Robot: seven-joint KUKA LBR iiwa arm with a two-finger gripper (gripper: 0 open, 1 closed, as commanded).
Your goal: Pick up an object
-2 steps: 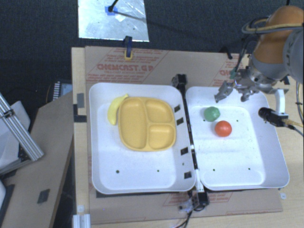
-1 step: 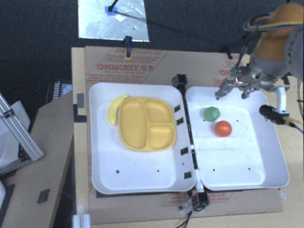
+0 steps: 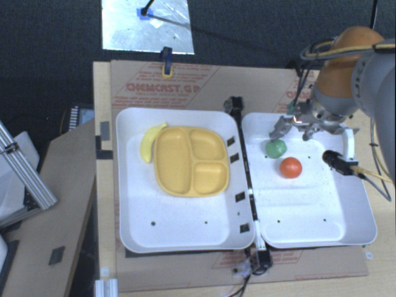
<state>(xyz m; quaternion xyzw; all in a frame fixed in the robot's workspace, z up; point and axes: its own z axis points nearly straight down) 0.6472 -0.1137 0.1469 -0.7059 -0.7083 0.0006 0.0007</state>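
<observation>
Now the gripper (image 3: 291,133) hangs open above the bin (image 3: 309,221) on the arm's side.
I see the green ball (image 3: 276,148) just beside it, on the yellow tray's (image 3: 189,161) side, the orange ball (image 3: 291,167) further toward the camera; green is nearer.

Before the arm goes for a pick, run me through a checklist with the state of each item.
1. Jaws open: ok, spread with nothing between them.
2. Target nearby: ok, green ball lies in the right bin, close to the jaws.
3. Jaws centred over green ball: not ok, they appear offset toward the view's right.
4. Room around green ball: ok, though the red ball sits close, with a slim gap.
5. Jaw height above the ball: cannot tell from one view.
</observation>
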